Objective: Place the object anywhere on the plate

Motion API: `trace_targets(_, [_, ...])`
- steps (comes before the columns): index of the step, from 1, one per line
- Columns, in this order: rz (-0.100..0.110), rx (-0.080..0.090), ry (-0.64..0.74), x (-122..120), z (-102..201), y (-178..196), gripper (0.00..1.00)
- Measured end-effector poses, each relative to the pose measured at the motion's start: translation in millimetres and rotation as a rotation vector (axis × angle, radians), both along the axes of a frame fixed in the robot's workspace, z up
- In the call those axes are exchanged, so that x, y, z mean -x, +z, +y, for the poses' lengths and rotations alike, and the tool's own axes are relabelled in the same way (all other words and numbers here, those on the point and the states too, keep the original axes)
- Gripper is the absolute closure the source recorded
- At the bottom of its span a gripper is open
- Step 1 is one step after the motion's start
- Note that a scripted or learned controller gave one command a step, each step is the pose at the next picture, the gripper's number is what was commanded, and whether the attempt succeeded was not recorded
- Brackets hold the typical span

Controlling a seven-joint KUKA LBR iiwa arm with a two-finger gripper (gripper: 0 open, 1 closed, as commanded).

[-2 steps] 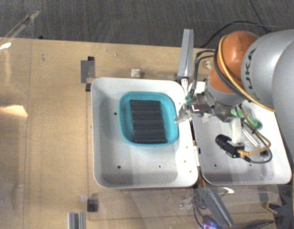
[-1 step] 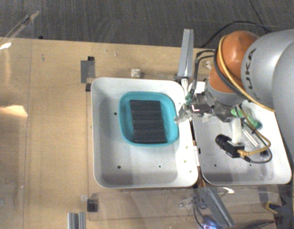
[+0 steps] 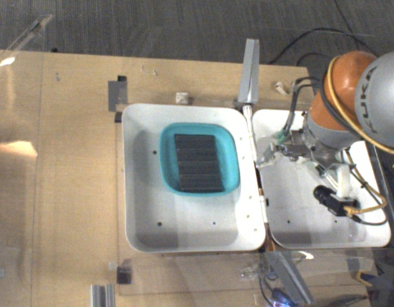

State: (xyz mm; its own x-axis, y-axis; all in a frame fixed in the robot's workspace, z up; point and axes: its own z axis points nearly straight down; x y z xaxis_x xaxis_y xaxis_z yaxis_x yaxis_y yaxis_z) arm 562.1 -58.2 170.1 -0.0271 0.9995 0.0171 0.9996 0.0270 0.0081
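- From my screen I see two white bins side by side on the bench; the left bin holds a teal plate.
- On the plate lies a dark ribbed object, flat and near the middle, inside the rim on all sides.
- I judge this dark piece to be the object of the task, but I cannot be sure, because its shape is hard to read from above.
- The arm comes in from the right and hangs over the right bin, well apart from the plate.
- The gripper is under the wrist, near the wall between the two bins. The wrist and cables cover it, so I cannot tell its state.
- I see nothing between the gripper and the plate, and nothing hanging under the wrist that looks like a carried thing.
- My judgement: if the dark piece is the object, the placing is done and what is left is only to move the arm clear.
- If the object is another one, it must be hidden under the arm, and the whole carry is left.
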Motion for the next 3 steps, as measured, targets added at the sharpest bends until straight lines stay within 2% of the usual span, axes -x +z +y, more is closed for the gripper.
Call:
trace_targets(1, [0.002,0.016,-0.009,11.5,76.9,20.8,0.00])
trace_targets(2, [0.004,0.018,-0.019,-9.0,16.4,14.7,0.00])
trace_targets(3, [0.004,0.018,-0.019,-9.0,16.4,14.8,0.00])
